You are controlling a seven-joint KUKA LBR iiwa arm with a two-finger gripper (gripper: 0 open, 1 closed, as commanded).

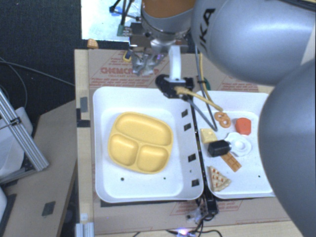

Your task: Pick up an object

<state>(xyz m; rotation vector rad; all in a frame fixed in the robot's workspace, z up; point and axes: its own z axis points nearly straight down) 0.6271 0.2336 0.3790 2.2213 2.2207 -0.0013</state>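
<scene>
The jaws hang over the brown cardboard sheet [111, 73] behind the left white plastic bin [101, 174]. I cannot tell if they are open or shut. The yellow plastic three-part plate [140, 142] lies in that bin, not yet picked. Next, I think, the jaws must come forward and go down.

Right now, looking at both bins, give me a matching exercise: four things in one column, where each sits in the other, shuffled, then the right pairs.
A yellow divided plate
B pretzel
C pizza slice
D orange block

1 right bin, nearest the view's bottom edge
2 right bin, farthest right of the four
3 left bin
4 right bin, just left of the orange block

Pairs: A-3, B-4, C-1, D-2
</scene>
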